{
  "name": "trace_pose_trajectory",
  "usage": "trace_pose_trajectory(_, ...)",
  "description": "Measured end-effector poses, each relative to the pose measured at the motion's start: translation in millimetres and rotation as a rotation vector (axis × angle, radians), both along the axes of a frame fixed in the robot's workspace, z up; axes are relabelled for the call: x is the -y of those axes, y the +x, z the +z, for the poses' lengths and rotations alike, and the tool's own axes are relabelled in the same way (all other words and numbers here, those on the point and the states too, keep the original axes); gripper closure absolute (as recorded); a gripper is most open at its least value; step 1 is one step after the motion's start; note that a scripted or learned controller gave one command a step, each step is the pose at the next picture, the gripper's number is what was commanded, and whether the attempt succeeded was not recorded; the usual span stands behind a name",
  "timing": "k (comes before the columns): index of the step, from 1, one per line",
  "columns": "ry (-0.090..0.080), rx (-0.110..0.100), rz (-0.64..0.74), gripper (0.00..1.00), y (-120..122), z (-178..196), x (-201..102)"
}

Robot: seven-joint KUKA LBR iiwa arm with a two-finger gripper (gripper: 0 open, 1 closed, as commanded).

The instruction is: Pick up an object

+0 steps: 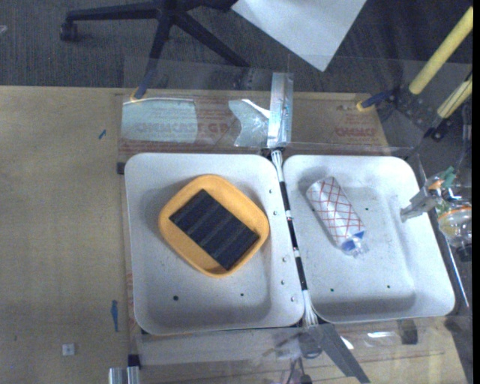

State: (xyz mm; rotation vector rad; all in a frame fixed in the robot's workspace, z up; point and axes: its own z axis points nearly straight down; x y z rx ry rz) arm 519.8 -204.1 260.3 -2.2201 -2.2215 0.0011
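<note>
The bottle (336, 214) lies on its side in the right bin (390, 300), in that bin's left half and toward its far side. It is white with a red crisscross pattern, and its long axis runs diagonally: the broad wrapped end points to the upper left, toward the divide between the bins, and the narrow clear end with a blue cap points to the lower right, toward the bin's middle. Nothing touches it, and the bin floor around it is bare.

In the left bin (150, 292) rests an orange tray (174, 225) with rounded corners, turned at a slant, carrying a dark ribbed insert (214, 227) whose stripes run from upper left to lower right. It lies well apart from the bottle, beyond the two bin walls that meet in the middle.

The end effector (420, 204) comes in at the right rim of the right bin, a grey metal tip pointing left, near the bin's far right side and apart from the bottle. Whether it is spread or pressed together cannot be told.

Both bins sit on a tan wooden tabletop (52, 225). Beyond them lie taped clear plastic sheets (180, 120) and an upright metal bracket (280, 109). Farther back, dark carpet, the legs of an office chair (150, 22) and a white sheet of paper (300, 26) show.
</note>
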Motion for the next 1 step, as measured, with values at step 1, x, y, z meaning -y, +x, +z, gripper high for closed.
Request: trace_pose_trajectory(1, -0.001, 0.002, 0.016, 0.0, 61.8, -81.6, 18.0)
